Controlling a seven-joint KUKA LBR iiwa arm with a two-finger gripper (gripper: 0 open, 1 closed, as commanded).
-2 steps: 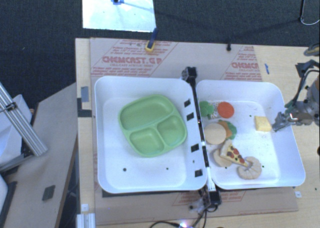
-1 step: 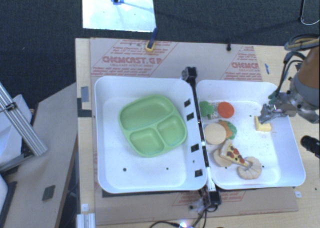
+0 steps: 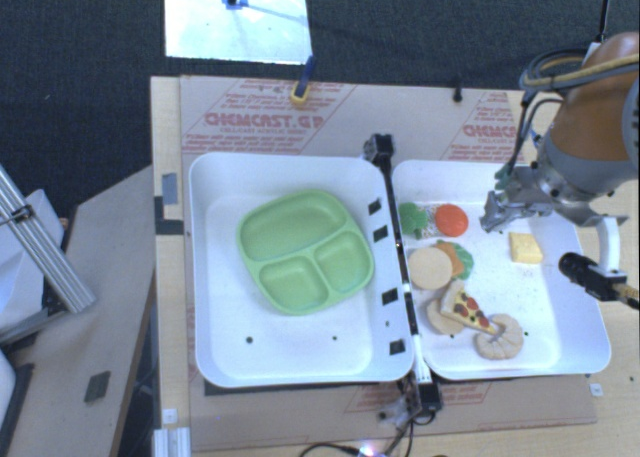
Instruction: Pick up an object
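Grey arm (image 3: 590, 160) with orange band, bundled cables at its top, grey metal end effector (image 3: 497, 213)

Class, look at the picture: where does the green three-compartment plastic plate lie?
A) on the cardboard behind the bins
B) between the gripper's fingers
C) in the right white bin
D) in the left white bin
D: the green three-compartment plastic plate lies flat inside the left white bin.

A bench (image 3: 170, 275) bears two white bins (image 3: 215, 345) side by side.
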